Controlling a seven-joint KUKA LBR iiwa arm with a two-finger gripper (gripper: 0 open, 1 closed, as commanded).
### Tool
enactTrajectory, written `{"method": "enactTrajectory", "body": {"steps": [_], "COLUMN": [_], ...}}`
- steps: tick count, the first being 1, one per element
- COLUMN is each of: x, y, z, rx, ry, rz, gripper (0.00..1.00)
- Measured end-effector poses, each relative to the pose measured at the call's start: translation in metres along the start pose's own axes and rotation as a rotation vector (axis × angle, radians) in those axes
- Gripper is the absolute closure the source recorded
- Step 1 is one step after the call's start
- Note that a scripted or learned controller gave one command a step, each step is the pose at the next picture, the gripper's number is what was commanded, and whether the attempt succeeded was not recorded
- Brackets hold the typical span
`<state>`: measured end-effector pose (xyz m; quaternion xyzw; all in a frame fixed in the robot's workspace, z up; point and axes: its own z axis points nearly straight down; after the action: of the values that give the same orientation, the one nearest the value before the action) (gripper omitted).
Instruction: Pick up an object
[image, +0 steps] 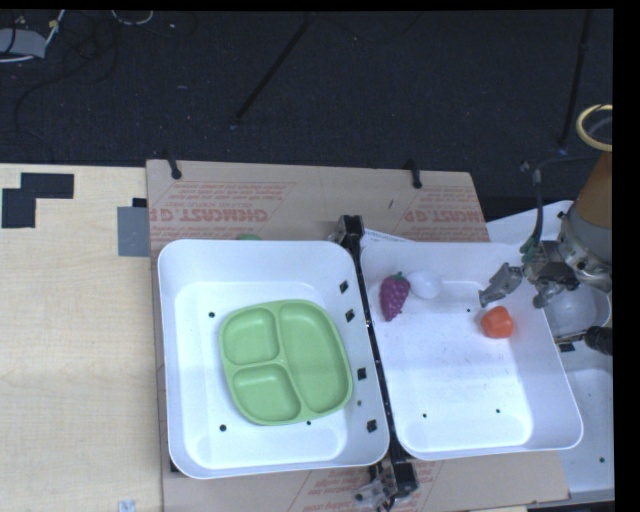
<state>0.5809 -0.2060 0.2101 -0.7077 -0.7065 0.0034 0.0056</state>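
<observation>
The claw (522, 282) hangs over the right-hand edge of the right bin (470, 440), its two metal fingers (497, 288) spread apart with nothing between them; it is released and grasps no object. One finger reaches out to the view's left, its tip just above and beside a small orange-red object (497, 322), which looks like a toy fruit or vegetable. Whether the finger touches it cannot be told. The orange-red object is rounded, bright, with a paler top, and lies on the floor of the right bin near its right wall.

In the same bin, near the divider, a purple toy grape bunch (394, 296) lies with a dark stem pointing up. Just beside it sits a pale, whitish round object (426, 285), hard to make out against the white floor. The left bin (190, 420) holds a green three-compartment plate (285, 361), lying flat. Both bins rest on a cardboard sheet (300, 205) on the table (70, 350).
</observation>
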Motion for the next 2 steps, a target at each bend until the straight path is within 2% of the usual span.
{"method": "enactTrajectory", "body": {"steps": [1, 2], "x": [0.0, 0.005], "y": [0.003, -0.004], "z": [-0.006, 0.041], "rx": [-0.012, -0.006], "ry": [-0.003, -0.001], "rz": [-0.002, -0.002], "gripper": [0.0, 0.0]}}
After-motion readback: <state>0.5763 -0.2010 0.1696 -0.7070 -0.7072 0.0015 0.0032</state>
